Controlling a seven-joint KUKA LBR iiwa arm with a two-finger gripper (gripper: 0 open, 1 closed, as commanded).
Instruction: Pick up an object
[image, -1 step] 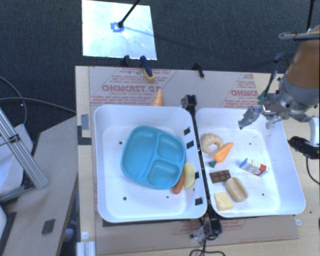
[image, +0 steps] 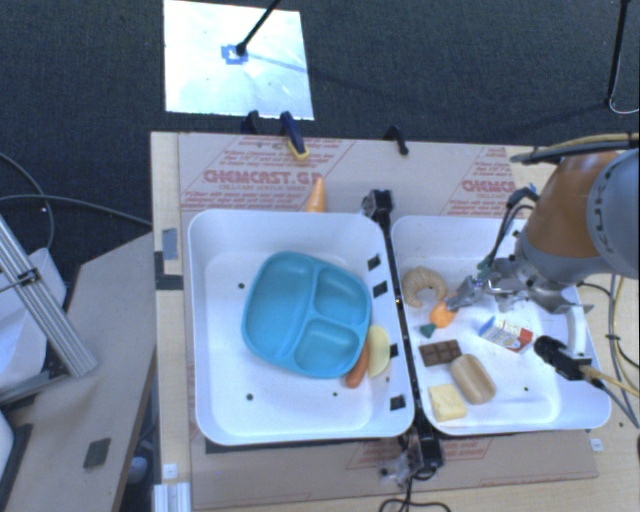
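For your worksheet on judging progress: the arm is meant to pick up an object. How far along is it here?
Done: the arm has reached into the right bin, its gripper low beside the small orange piece and the croissant. In hand: nothing shows between its fingers. Left: grasping and lifting. The chocolate bar, bread roll and cheese slice all lie on the bin floor.

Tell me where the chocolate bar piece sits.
The chocolate bar piece lies in the right bin, near the divider, below the small orange toy and just above-left of the bread roll.
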